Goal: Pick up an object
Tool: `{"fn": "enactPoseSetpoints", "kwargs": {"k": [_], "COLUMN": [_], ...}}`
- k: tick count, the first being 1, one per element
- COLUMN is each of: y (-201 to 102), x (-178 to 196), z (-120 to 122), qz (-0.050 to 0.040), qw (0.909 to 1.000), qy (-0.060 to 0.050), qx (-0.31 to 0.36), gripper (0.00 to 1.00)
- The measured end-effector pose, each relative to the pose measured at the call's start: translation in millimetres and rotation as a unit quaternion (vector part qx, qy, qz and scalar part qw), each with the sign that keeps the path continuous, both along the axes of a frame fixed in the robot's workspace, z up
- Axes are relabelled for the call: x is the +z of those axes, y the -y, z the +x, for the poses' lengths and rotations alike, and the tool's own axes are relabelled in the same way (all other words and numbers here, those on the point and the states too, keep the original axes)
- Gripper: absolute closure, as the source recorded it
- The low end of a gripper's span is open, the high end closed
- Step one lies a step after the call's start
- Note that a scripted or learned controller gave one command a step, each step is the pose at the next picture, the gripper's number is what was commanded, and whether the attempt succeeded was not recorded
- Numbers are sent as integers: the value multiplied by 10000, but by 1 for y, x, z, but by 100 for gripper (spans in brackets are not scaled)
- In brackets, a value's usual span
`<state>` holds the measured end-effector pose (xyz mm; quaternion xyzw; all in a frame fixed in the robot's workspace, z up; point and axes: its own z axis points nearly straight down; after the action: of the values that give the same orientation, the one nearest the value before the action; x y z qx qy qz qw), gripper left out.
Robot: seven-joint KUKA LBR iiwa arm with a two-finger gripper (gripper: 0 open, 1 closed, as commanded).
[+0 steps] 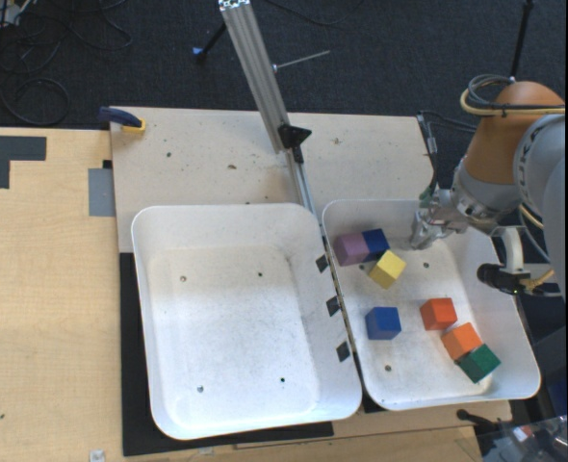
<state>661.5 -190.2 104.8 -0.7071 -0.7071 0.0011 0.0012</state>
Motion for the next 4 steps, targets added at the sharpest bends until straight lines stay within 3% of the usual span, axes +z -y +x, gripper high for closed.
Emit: {"fn": "enactPoseSetpoints", "kwargs": {"k": [2, 3, 4], "y": [6, 6, -44], "x": [108, 110, 122], "z": [0, 0, 0], "qz": [-10, -2, 12], "qw": [10000, 10000, 10000], "qy": [47, 17, 7], "qx": [-2, 8, 24], "gripper": [100, 100, 100]}}
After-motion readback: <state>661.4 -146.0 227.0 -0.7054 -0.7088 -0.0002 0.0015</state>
